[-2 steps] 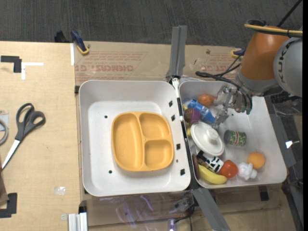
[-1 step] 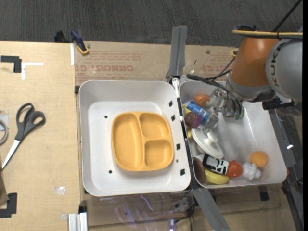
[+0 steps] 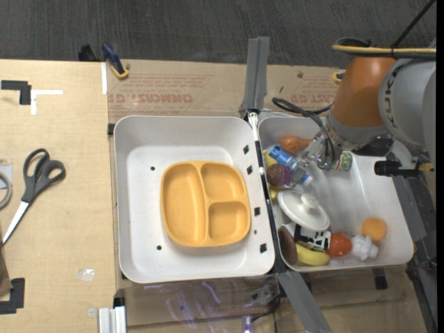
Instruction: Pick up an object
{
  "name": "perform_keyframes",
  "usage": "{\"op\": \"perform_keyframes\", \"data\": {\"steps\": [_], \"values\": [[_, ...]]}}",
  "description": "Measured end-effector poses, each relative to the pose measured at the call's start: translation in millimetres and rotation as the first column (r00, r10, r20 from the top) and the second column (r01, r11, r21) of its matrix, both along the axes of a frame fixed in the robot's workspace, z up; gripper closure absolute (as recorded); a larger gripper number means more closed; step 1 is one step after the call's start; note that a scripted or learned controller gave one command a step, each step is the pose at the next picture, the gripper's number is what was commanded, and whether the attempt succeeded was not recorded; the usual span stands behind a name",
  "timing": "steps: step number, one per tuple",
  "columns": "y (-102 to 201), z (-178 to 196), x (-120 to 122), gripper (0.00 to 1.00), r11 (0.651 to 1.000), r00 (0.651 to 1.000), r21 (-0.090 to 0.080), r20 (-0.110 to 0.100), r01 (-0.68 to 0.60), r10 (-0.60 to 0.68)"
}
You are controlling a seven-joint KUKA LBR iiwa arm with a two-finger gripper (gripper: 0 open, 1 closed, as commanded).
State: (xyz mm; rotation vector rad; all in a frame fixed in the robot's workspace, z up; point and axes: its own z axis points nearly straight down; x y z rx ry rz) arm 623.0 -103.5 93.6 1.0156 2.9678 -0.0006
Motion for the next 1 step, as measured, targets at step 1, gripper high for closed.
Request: {"op": "perform_keyframes", "data": {"steps": [1], "values": [[10.6,15.9,19.3,0.00,0.979,0.979,0.001,-0.001,0.205,-0.205]]}}
